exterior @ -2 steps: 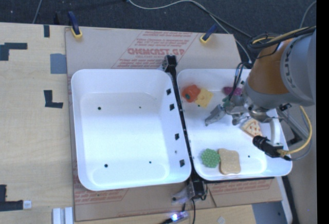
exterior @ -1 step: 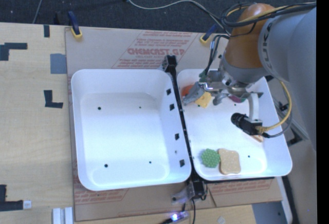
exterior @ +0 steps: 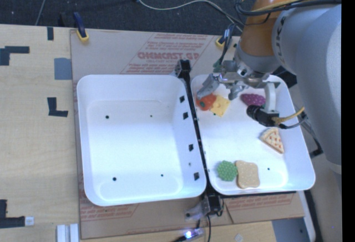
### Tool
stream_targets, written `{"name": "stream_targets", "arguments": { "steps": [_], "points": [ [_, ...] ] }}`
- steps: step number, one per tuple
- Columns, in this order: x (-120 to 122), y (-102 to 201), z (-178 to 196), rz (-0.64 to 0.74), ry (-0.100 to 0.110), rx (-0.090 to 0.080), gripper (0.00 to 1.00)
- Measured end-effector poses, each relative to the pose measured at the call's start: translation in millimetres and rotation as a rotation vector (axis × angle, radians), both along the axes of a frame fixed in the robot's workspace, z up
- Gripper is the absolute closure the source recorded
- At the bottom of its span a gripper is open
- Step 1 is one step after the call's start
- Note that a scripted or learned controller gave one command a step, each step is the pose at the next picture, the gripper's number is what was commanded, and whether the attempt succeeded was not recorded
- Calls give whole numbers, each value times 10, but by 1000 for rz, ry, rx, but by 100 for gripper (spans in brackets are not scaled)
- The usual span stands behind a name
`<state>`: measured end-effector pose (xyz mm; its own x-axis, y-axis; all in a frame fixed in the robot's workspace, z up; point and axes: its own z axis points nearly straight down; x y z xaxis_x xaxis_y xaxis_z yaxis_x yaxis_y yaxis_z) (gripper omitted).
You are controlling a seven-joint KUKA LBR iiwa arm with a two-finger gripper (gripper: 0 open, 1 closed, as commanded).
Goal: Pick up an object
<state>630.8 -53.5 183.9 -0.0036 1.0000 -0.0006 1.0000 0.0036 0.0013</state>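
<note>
1. The gripper (exterior: 221,90) hung over the far left corner of the right bin (exterior: 297,180), its two fingers (exterior: 206,89) spread apart, one grey tip down by the divider and the other toward the middle of the bin.
2. Right under the left fingertip sat a small red-orange toy (exterior: 206,103), rounded and with a bit of green on it; it was touching or just beside that tip, and nothing was visibly pinched between the fingers.
3. Just beside it lay a yellow cheese-like block (exterior: 220,106), flat and squarish, turned so a corner pointed toward the near edge; its long axis was hard to call.
4. A purple grape cluster (exterior: 254,99), bumpy, lay to the right with its length running roughly left to right, partly behind a black fitting on the wrist.
5. A pizza slice (exterior: 272,140), a flat triangle with a tan crust, sat near the right wall, its tip pointing left and away.
6. At the near edge, a green knobbly round piece (exterior: 226,170) touched a slice of toast (exterior: 247,174), pale tan and lying flat.
7. The red toy sat tight against the divider, with little room on that side; the middle of the right bin was open white plastic.
8. The left bin (exterior: 89,124) showed smooth white floor with dark dots.
</note>
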Motion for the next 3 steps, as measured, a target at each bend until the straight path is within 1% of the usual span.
{"name": "stream_targets", "arguments": {
  "steps": [1, 2, 3],
  "points": [
    [22, 181, -1, -1, 2, 1, 0],
    [-23, -122, -479, -2, 0, 0, 0],
    [-30, -118, -411, -1, 3, 0, 100]
  ]
}}
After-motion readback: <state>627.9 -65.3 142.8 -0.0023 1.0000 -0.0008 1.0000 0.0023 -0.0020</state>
